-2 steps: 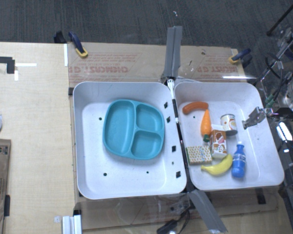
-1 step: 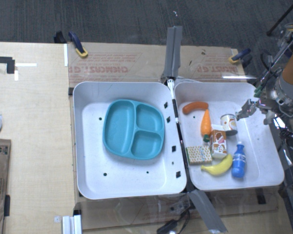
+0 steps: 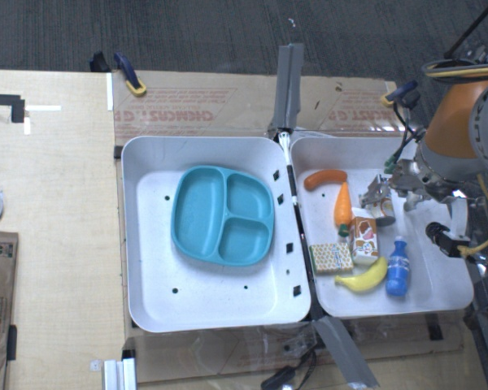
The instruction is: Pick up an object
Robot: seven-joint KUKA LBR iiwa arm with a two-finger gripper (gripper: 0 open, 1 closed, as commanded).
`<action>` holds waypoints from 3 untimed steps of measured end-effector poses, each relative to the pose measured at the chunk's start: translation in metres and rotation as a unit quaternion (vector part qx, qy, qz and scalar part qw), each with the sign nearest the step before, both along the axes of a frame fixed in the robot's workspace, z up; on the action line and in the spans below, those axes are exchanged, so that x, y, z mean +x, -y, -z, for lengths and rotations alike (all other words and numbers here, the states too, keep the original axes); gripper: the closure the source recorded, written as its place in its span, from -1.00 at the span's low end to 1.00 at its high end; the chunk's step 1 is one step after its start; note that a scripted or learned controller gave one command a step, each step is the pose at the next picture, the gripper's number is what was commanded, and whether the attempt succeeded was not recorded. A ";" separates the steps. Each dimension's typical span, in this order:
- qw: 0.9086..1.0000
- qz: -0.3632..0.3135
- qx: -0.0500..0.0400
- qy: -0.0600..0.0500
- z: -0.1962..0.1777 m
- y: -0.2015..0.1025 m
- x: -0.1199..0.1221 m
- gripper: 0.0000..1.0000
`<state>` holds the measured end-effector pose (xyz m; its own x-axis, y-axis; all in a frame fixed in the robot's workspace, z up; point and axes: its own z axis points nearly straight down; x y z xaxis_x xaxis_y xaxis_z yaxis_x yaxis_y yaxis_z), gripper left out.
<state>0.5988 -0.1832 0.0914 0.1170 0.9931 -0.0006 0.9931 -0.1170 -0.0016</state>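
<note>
Pale wood counter (image 3: 49, 185) under everything, cardboard sheet (image 3: 228, 104) at the far edge beneath two shallow white bins side by side. Left bin (image 3: 146, 299) — holding one teal divided plate (image 3: 224, 216), three compartments, lying flat near the middle, slightly rotated. Right bin (image 3: 439, 291) — holding all the small stuff, clustered left of centre. Grey arm with orange band (image 3: 459, 124) reaching in from the right, wrist over the far right part of the right bin. Jaws (image 3: 380, 193) low at the near end of the wrist, just right of the carrot tip, above the carton; metal fingers a blur, cannot tell how far open, nothing clearly seen between them. Blue bottle (image 3: 398, 270) near the front right of the cluster, cap toward the back. Yellow banana (image 3: 364, 278) curved along the front, touching the bottle base side and just beside the carton. Orange sausage-like piece (image 3: 325, 179) at the back, lying crosswise. Carrot (image 3: 342, 205) just below that, pointing front to back. Small carton, red-brown and white (image 3: 363, 240), between carrot and banana. Waffle-textured beige square (image 3: 331, 257) left of the carton, touching it. Blue-and-yellow clamps (image 3: 130, 74) on the cardboard corners.
</note>
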 end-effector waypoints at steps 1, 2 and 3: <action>1.000 -0.001 -0.001 0.000 -0.009 0.000 0.000 1.00; 1.000 -0.001 -0.001 0.000 -0.009 0.000 0.000 -1.00; 0.996 -0.089 0.000 0.000 -0.055 0.018 -0.038 -1.00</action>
